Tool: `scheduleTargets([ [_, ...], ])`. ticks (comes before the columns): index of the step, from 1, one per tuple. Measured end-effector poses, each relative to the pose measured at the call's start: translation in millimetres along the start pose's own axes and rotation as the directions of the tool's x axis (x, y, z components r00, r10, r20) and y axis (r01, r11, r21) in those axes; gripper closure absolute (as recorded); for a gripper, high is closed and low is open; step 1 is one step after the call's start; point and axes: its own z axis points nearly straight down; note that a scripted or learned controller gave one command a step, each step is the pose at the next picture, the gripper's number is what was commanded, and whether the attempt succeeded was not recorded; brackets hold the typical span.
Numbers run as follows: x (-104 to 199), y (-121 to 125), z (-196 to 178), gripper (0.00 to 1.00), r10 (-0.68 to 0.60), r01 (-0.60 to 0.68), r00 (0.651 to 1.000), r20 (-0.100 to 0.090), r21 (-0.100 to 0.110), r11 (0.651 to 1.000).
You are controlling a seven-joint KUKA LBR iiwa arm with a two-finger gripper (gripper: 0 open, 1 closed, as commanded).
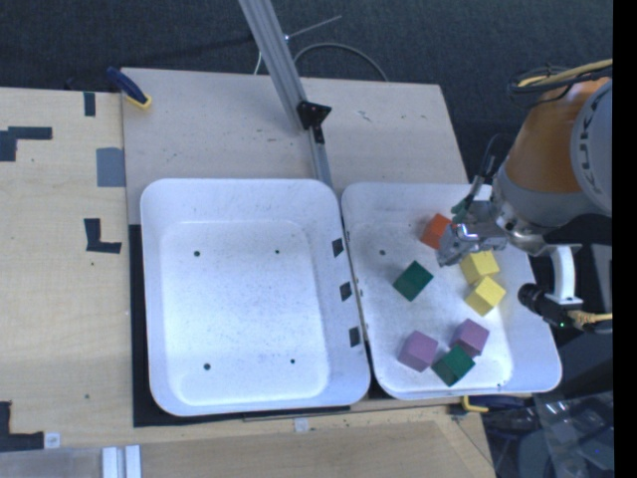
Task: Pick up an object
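Holding seven blocks: right bin point(532, 371) | left bin point(159, 207): bare | jaws point(460, 244) state: cannot tell

Arm: grey with an orange band point(545, 147), reaching in from the right over the right bin point(378, 212).
Gripper point(460, 245): low in the right bin, between the orange block point(434, 231) and a yellow block point(481, 264), close to both.
Second yellow block point(486, 294): just below the first, touching or nearly so.
Green block point(412, 281): near the bin's middle, apart from the others.
Purple blocks: one point(419, 350) at the front, another point(473, 336) to its right.
Dark green block point(454, 365): tucked between the two purple ones.
Left bin point(159, 202): white, beside the right bin.
Metal pole point(269, 38): slanting across the bench behind the bins.
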Motion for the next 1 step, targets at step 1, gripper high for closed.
scheduleTargets([
  [1, 10.8, -56.9, 69.4, 1.0, 0.0, 0.0, 1.0, -0.003, 0.005, 1.0],
])
